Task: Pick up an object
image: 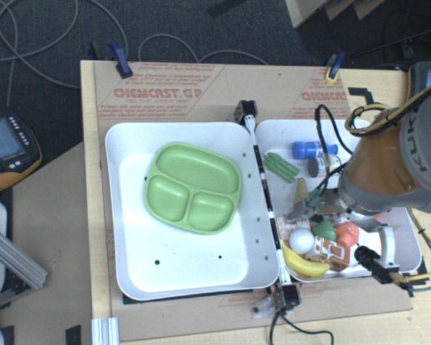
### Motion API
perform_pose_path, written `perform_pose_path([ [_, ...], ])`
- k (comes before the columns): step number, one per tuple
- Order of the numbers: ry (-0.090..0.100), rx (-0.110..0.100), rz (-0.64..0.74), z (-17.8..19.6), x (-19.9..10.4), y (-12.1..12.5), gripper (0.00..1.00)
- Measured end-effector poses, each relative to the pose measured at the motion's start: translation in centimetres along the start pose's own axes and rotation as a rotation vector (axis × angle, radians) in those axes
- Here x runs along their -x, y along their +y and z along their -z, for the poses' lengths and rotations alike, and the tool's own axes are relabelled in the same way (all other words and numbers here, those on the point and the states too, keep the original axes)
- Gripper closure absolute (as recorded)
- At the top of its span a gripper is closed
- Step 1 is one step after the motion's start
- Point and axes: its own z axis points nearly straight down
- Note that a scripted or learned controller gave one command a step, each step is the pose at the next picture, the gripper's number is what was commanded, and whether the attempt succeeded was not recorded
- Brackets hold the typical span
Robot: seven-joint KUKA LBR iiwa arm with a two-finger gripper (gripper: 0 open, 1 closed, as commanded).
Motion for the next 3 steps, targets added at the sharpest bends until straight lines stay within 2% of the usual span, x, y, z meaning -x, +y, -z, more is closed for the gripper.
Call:
perform_pose_path([
  [2,0.0,0.002,0.0,0.0,0.0,-0.3,0.0],
  [3,0.0,-0.006,0.0,-0.1,-0.6,1.5,0.0],
])
